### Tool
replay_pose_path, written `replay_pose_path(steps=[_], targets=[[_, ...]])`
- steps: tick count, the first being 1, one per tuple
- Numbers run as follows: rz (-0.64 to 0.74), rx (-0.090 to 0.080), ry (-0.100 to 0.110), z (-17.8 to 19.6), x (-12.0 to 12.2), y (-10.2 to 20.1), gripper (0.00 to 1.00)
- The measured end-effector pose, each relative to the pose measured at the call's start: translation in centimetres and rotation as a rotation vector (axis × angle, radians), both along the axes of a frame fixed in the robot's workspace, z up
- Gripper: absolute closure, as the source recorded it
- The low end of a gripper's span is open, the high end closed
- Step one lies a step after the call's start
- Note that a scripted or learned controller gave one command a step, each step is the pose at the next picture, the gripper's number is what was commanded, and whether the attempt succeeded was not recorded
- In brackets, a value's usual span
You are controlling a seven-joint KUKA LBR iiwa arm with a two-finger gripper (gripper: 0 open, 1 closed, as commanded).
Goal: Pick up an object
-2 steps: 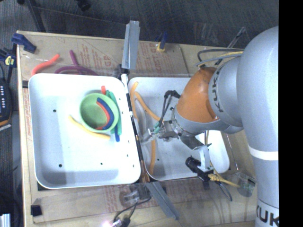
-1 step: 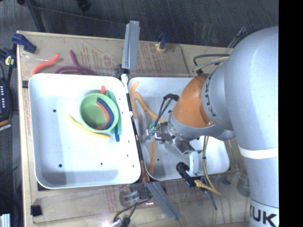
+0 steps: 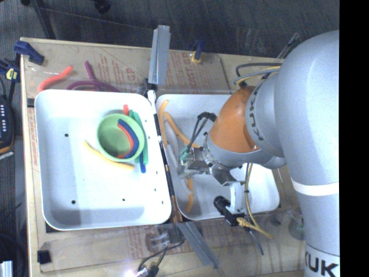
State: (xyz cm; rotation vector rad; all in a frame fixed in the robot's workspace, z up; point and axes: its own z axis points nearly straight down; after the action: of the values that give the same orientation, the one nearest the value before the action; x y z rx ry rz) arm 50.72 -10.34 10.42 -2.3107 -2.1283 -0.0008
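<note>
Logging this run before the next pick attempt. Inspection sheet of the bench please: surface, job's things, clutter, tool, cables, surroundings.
Surface: wooden bench bearing two shallow white bins, left bin and right bin.
Job's things: round green plastic bowl in the left bin, with red, blue, green and yellow strips in and around it.
Clutter: orange strips in the right bin; pink and orange pieces on the bench behind the left bin.
Tool: tool low in the right bin; finger state unclear.
Cables: yellow hose along the arm.
Surroundings: dark carpet, chair base.

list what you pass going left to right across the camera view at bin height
left white bin → green bowl → divider between the bins → right white bin → orange wrist band → grey arm
</note>
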Motion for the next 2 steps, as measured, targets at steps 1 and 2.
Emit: replay_pose_path(steps=[1,2], targets=[[-0.005,-0.009,-0.002,0.1,-0.03,-0.5,0.0],[-0.001,-0.003,0.002,0.97,-0.02,-0.26,1.0]])
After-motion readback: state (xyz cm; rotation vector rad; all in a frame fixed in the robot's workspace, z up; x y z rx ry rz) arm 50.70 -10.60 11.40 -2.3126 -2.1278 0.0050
